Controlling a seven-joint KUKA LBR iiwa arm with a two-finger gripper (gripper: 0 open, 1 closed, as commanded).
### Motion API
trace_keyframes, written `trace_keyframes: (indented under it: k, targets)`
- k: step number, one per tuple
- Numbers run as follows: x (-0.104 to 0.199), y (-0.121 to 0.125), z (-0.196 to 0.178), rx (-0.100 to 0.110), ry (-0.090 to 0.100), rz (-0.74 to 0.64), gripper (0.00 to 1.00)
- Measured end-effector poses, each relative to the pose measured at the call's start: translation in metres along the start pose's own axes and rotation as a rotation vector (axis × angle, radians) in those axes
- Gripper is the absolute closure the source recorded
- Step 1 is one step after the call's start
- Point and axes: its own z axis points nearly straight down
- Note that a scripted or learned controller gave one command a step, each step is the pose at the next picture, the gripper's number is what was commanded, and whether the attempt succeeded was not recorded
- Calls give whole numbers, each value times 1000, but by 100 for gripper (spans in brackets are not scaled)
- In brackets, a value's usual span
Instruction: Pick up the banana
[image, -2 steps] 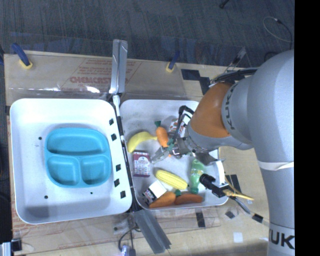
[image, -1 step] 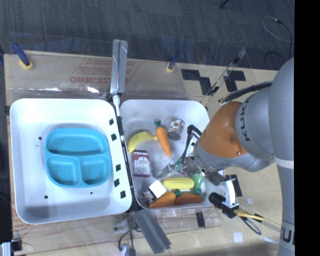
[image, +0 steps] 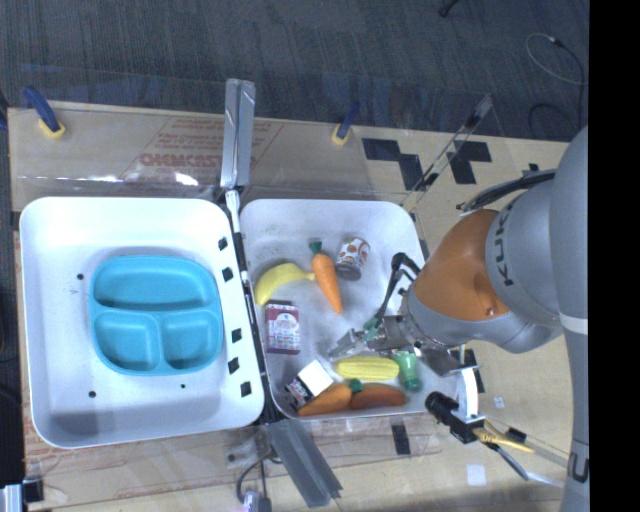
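The pincer (image: 352, 343) was seen low in the right bin (image: 300, 215), above the corn cob (image: 368, 369); its spread could not be told. The banana (image: 278, 279) lay well apart, beside the carrot (image: 326, 281). A mistaken grab at the corn was judged likely.

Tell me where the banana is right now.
The banana lies in the right bin, near its left wall, just left of the upright carrot and above the small red packet. The gripper is lower right of it.
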Motion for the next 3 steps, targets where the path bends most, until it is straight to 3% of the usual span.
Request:
trace_keyframes:
  k: [1, 2, 3]
  targets:
    - [-2, 57, -6, 1, -4, 25, 0]
    - [43, 19, -81, 1, -4, 66, 0]
    - [60, 1, 1, 2, -3, 7, 0]
